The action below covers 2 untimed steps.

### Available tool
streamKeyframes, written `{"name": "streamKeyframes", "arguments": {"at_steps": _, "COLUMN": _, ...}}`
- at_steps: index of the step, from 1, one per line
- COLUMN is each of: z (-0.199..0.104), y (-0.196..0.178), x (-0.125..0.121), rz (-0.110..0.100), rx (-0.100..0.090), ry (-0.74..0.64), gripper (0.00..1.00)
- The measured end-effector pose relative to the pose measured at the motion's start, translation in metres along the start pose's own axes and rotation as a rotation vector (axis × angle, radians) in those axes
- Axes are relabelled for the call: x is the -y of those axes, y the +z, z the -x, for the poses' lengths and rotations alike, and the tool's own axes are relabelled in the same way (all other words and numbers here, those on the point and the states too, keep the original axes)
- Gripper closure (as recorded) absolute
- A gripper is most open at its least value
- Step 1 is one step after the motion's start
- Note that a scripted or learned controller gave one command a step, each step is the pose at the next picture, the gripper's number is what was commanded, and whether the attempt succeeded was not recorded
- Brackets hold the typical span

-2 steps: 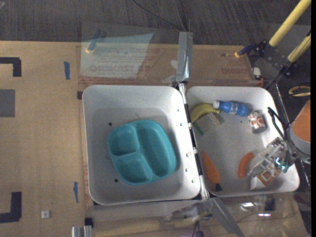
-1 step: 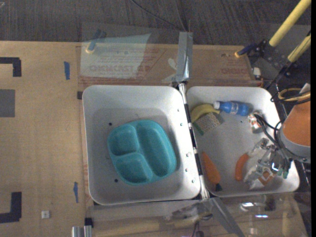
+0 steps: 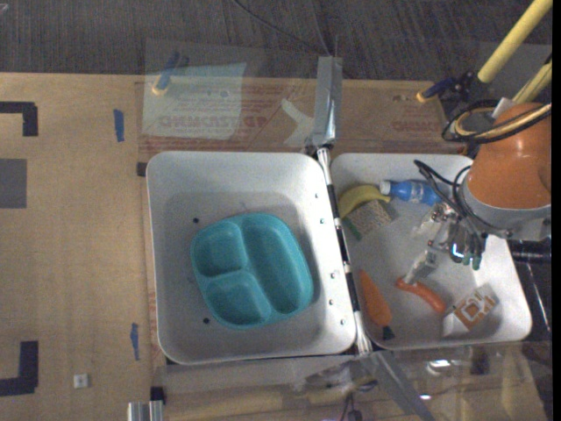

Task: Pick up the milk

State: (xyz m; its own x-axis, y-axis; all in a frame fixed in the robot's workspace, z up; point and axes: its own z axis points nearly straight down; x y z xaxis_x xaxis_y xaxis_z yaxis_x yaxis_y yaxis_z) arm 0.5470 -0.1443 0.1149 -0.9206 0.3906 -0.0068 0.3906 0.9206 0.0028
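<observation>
The milk looks to be the small white-and-blue bottle (image 3: 408,189), lying on its side against the far wall of the right bin (image 3: 513,323). My gripper (image 3: 437,251) hangs over the middle of that bin, below the orange wrist band. It is nearer the camera than the bottle and slightly to its right, with a gap between them. Nothing shows held in the gripper.
A yellow banana (image 3: 359,198) and a small tan carton (image 3: 368,218) lie just left of the bottle. A carrot (image 3: 375,298), an orange curved piece (image 3: 422,295) and a white-and-orange box (image 3: 473,309) fill the near side. The left bin holds a teal divided plate (image 3: 252,268).
</observation>
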Motion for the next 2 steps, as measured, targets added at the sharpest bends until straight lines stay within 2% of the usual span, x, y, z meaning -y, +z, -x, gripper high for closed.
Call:
{"name": "streamKeyframes", "arguments": {"at_steps": 1, "z": 0.080, "y": 0.016, "x": -0.015, "rz": 0.000, "rx": -0.004, "ry": -0.172, "gripper": 0.00}}
{"name": "streamKeyframes", "arguments": {"at_steps": 2, "z": 0.128, "y": -0.053, "x": 0.013, "rz": 0.000, "rx": 0.004, "ry": -0.261, "gripper": 0.00}}
